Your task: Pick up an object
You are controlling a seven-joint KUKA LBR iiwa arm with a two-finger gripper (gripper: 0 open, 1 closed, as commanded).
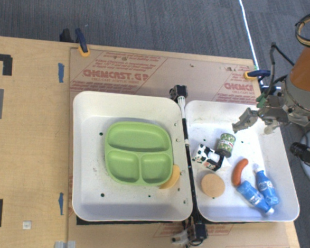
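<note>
A big flat brown wooden bench [26, 154] holds two shallow white plastic bins that sit side by side and touch along one edge. The left white bin [85, 142] has a light green plastic plate with three sections [138, 152] lying flat in its middle. A small yellow curved piece like a banana slice [171, 178] sits at the plate's lower right corner, touching it.

The right white bin [284, 172] holds the small things to pick from. The grey robot arm with the orange band [309, 78] comes in from the right, above the top right part of this bin. Its grey two-finger gripper [255, 120] hangs over the top of the right bin. The fingers look a little spread, and nothing is between them.

Two blue plastic bottles with white labels [259, 190] lie side by side near the bin's lower right corner. Just left of them lies a little red sausage shape [239, 170], tilted. A round flat tan cookie shape [212, 185] lies near the bin's bottom edge. Above it is a small black and white toy like a cow [207, 156]. Just up and right of the toy, touching it, stands a small green can with a pale label [226, 144], below the gripper and apart from it.
</note>
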